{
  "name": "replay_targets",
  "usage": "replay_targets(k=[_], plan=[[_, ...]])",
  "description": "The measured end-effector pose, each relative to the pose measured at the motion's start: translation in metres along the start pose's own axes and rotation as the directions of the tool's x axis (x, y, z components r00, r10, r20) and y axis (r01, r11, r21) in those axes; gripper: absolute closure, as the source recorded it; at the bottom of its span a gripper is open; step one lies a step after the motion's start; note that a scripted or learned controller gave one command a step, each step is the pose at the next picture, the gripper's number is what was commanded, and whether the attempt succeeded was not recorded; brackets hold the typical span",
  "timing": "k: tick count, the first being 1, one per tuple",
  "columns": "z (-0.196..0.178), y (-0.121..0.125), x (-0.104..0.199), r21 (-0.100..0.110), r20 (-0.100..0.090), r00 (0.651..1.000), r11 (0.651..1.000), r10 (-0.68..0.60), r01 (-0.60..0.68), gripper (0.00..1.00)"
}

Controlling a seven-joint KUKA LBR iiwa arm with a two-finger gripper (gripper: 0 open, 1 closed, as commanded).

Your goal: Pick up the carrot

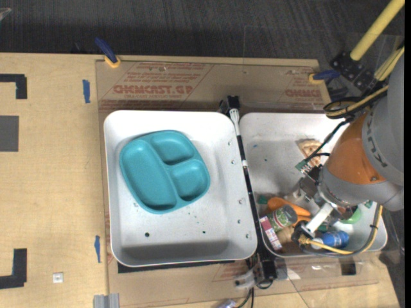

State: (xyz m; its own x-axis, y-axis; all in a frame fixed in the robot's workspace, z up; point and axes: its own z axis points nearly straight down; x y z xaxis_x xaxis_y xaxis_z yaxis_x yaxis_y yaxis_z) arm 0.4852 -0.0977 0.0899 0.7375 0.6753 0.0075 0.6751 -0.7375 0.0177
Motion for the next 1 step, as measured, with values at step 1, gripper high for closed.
replay_targets(k=[1], plan=[[-0.0117, 0.0048, -0.0031, -0.01, 0.002, 1.0, 1.0, 0.007, -0.007, 1.0]])
